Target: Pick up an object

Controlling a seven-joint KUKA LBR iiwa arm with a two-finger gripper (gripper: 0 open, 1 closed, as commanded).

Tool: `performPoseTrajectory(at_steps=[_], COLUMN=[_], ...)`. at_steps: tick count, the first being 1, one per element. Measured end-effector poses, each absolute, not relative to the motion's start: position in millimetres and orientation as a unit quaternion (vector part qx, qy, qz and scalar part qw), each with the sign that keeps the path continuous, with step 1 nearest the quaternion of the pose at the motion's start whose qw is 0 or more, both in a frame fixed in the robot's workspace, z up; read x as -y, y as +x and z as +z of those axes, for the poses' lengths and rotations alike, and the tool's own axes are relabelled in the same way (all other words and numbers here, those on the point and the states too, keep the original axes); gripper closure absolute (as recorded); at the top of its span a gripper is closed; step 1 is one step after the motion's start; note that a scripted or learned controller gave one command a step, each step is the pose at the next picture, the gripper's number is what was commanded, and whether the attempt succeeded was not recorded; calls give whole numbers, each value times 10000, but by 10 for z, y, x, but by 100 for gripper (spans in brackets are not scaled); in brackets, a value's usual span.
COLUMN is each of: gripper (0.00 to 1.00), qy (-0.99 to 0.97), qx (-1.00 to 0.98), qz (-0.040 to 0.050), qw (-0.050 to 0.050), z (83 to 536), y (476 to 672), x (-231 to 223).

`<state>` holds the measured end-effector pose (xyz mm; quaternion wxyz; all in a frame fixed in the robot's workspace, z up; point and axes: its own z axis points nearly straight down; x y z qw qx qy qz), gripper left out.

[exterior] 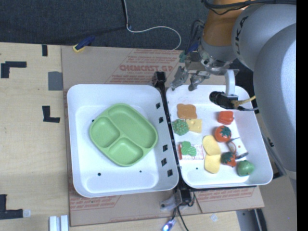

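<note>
Two bins on tabletop (33, 129) — left bin (77, 129) carrying green divided plate (123, 134), right bin (255, 138) crowded with toy food. Claw (186, 83) parted, empty, above right bin's far edge; orange piece (186, 111) nearest — likely target.

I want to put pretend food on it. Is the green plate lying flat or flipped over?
Right side up. The green plate lies flat in the left bin, its three hollow sections facing up.

Left bin (79, 129) holds a divided plate (123, 134) — toy foods (211, 146) lie in the right bin (250, 177).
</note>
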<state>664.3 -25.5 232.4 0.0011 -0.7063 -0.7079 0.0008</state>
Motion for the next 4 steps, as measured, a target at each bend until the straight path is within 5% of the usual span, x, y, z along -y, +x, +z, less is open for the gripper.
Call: performPoseTrajectory(at_steps=[4], gripper=[100], qy=[-7068], qx=[7074], qz=[22], qw=[15], z=[2281], y=[6619], x=[347])
